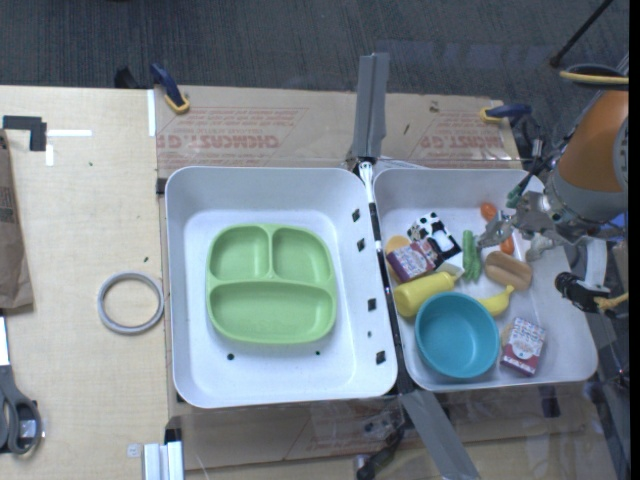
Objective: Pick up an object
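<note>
The right bin [570, 368] holds several things: a blue bowl [457, 335], a yellow bottle [424, 291], a purple box [412, 259], a black-and-white toy [432, 230], a green pod [469, 253], a hot dog [508, 268], a small banana [497, 299] and a red-and-white packet [523, 347]. My gripper [515, 236] hangs over the bin's far right part, just above the hot dog and beside a small orange piece [487, 210]. Its fingers stand apart, and I see nothing between them.
The left bin [185, 298] carries a green divided plate [271, 284]. A grey ring [130, 301] lies on the bench to the left, with scissors [18, 418] near the front corner. A raised divider [372, 258] separates the bins. The arm [592, 163] reaches in from the right.
</note>
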Controlling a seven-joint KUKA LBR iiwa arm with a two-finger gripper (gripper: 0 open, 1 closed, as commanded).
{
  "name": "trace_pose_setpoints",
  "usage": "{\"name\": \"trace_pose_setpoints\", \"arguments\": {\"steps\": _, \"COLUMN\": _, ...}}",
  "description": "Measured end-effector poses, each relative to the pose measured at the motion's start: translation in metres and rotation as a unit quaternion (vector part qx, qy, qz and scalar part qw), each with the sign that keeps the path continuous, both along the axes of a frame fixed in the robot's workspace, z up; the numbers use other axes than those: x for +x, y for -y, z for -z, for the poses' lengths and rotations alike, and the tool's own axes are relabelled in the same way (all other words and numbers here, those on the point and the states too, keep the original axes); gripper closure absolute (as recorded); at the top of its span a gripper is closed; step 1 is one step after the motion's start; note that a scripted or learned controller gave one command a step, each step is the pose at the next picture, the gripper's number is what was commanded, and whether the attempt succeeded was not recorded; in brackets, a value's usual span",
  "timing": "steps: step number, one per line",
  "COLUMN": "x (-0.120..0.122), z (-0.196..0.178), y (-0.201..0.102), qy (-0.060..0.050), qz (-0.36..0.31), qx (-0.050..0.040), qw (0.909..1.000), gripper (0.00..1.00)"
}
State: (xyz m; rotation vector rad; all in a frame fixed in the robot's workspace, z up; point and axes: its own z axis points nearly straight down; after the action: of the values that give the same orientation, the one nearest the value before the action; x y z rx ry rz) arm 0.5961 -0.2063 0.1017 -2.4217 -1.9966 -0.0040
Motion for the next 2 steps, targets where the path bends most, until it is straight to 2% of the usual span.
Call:
{"name": "trace_pose_setpoints", "arguments": {"steps": 1, "x": 0.035, "z": 0.007, "y": 0.0, "qy": 0.002, "qz": 0.009, "qx": 0.0018, "qw": 1.0, "gripper": 0.0}}
{"name": "trace_pose_setpoints", "arguments": {"steps": 2, "x": 0.036, "z": -0.003, "y": 0.001, "qy": 0.003, "qz": 0.007, "qx": -0.0003, "qw": 1.0, "gripper": 1.0}}
